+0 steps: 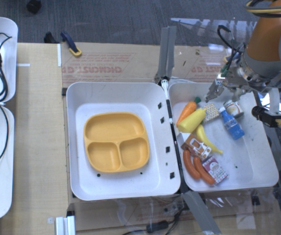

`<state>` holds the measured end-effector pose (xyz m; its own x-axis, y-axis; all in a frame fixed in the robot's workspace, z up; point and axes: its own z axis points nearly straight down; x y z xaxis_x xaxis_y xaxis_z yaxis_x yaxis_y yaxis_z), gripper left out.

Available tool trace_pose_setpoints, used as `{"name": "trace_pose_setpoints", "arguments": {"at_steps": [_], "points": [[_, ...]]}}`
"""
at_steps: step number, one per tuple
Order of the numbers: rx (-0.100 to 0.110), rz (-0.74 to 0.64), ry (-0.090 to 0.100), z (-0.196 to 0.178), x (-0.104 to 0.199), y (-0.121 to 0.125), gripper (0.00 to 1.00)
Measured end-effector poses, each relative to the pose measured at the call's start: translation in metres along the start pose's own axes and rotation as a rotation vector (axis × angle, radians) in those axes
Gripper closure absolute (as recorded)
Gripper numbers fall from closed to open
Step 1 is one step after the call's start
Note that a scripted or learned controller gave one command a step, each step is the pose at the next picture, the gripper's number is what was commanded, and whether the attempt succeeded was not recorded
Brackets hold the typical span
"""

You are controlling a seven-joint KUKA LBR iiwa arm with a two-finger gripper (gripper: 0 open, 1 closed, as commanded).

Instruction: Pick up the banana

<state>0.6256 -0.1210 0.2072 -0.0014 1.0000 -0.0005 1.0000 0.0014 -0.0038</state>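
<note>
Sausages [195, 167] below banana [207, 141]; tool [217, 90] above, aperture unclear, seemingly empty.

A snack packet [197, 146] hides perhaps half the banana [208, 142].

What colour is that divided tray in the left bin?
Yellow-orange, the divided tray, seen plainly in the camera view.

1. The left shallow white bin [76, 146] holds a yellow three-compartment plastic tray [116, 141].
2. In the right white bin [258, 173], a small yellow banana [207, 141] lies near the left wall, between a yellow bottle [191, 121] and two orange sausages [195, 167].
3. The pincer [217, 89] hangs over the bin's far edge.
</note>
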Motion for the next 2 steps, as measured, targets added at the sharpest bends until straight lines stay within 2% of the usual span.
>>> {"name": "trace_pose_setpoints", "arguments": {"at_steps": [1, 2], "points": [[-0.026, -0.228, -0.003, 0.085, 0.019, -0.018, 0.00], [-0.040, -0.240, 0.002, 0.095, 0.017, -0.024, 0.00]]}}
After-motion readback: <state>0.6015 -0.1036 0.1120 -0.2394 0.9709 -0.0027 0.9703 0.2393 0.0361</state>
